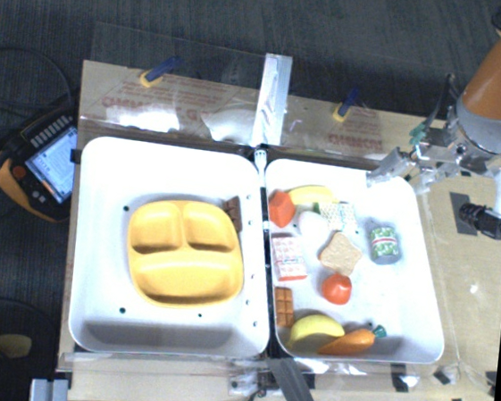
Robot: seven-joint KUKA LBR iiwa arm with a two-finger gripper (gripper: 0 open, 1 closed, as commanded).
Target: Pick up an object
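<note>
Being held above the far corner of the right bin, its opening impossible to tell, the gripper is probably being aimed best at the green can, lying apart nearby.

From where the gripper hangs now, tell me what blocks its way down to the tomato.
Nothing visible does. The gripper sits above the right bin's back rim, and the tomato lies uncovered mid-bin, with the bread slice beside it, not over it.
</note>
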